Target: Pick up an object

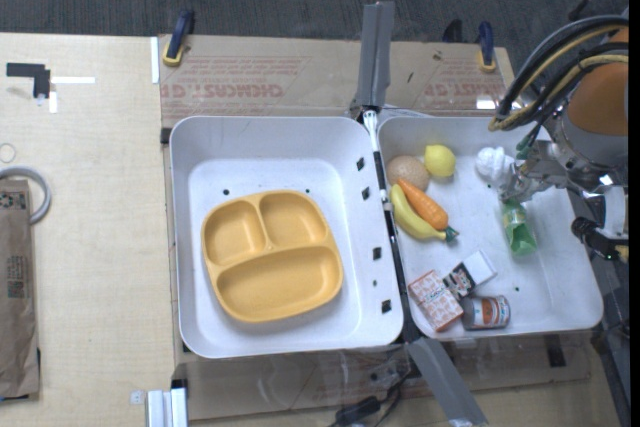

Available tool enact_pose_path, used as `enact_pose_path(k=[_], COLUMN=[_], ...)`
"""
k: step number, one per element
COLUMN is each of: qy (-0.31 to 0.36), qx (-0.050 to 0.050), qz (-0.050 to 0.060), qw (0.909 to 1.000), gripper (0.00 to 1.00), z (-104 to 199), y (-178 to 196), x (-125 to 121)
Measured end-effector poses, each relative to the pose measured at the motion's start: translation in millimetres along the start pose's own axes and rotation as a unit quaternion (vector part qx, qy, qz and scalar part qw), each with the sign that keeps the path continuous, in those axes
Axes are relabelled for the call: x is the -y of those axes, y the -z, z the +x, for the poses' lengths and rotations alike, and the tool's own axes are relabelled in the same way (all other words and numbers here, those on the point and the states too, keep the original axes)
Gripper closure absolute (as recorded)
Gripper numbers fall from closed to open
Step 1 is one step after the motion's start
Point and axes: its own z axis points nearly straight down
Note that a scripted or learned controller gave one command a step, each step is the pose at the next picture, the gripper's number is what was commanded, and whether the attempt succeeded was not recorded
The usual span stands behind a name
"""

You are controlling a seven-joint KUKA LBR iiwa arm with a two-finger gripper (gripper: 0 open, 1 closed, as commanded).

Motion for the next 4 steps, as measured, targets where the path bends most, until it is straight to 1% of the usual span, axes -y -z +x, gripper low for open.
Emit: enact_pose_path(k=[1, 2, 3, 4], qy=[0.022, 0.088, -0.006, -0.013], qx=[0.002, 0.002, 0.001, 0.002], qz=[-0.002, -0.001, -0.001, -0.002], qw=[0.9997, 0.9961, 1.0, 0.9999], gripper=[1.0, 1.0, 1.0, 1.0], z=[34.3, 114.2, 83.7, 145.7], y=[189.6, 98.5, 59.0, 127.2], x=[-15.2, -11.6, 10.1, -29.9])
